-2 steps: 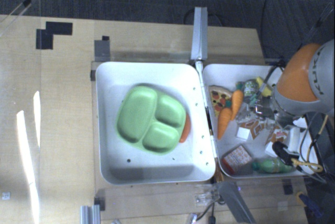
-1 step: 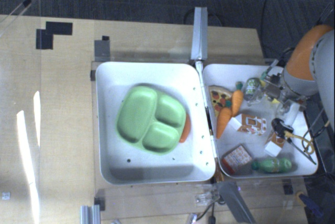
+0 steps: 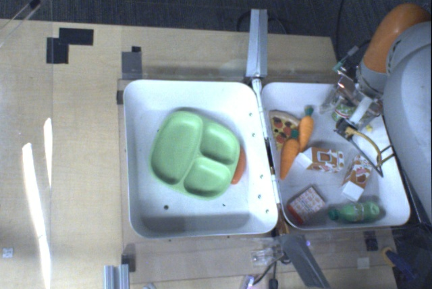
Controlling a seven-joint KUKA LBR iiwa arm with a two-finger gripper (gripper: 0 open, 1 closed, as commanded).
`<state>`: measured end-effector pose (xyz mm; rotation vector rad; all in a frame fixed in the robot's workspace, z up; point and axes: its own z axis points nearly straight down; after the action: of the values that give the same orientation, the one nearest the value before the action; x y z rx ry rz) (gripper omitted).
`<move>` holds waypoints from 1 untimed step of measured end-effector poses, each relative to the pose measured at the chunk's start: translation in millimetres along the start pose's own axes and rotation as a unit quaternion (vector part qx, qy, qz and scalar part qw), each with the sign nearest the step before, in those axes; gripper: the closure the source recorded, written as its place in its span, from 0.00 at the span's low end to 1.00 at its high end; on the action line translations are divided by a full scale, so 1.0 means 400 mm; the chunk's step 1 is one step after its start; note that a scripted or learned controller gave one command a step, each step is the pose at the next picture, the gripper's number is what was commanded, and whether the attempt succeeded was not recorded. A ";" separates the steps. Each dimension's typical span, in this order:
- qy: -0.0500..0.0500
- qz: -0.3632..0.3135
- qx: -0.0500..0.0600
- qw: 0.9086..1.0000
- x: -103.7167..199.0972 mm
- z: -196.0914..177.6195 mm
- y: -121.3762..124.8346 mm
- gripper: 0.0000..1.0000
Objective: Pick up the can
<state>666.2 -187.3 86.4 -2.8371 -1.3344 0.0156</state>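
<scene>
The green can (image 3: 354, 212) is lying on its side at the lower right of the right bin (image 3: 395, 190), its long axis running left to right; which end is its top is unclear. The gripper (image 3: 347, 112) is hovering at the bin's upper right, well apart from the can; whether it is open or closed cannot be told.

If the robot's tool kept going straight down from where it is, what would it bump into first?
Probably the bare white floor at the back of the right bin. The tool points down there, with the carrots off to its side. Depth is hard to judge.
</scene>
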 end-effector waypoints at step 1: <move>0.003 -0.006 -0.005 1.000 0.011 -0.032 0.002 1.00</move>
<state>669.7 -184.4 99.1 -2.8343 -1.3546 0.0022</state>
